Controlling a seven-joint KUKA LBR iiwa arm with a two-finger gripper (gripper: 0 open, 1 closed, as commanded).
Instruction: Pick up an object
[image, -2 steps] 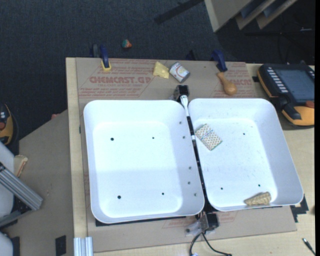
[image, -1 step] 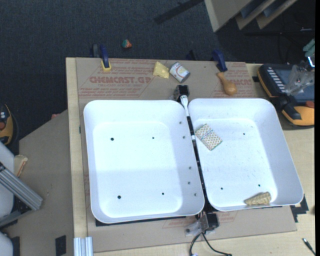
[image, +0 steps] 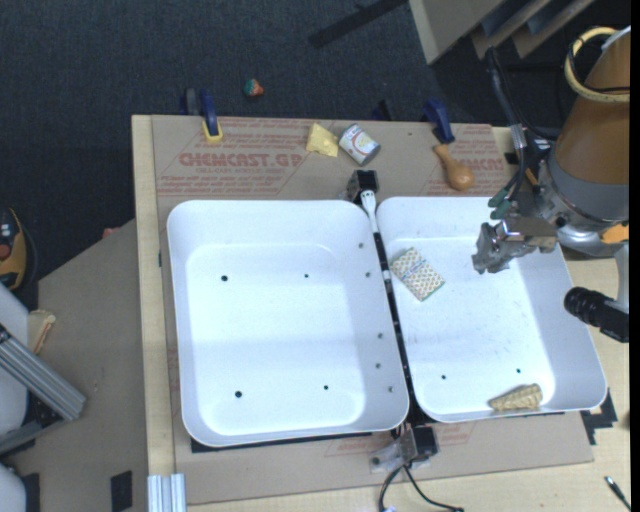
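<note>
The right bin (image: 470, 400) holds a patterned square pad (image: 417, 273) near its upper left, leaning against the divider side. A tan wedge-shaped piece (image: 517, 398) lies near the bin's lower right rim. My gripper (image: 492, 258) hangs above the upper right part of this bin, to the right of the patterned pad and apart from it. I see nothing between its fingers. The grey arm with its orange band (image: 594, 110) reaches in from the right.
The left bin (image: 200, 300) sits beside the right one. On the board behind the bins lie a yellow wedge (image: 322, 141), a small white box (image: 358, 143) and a wooden piece (image: 455, 170). Blue clamps (image: 208, 110) grip the back edge.
</note>
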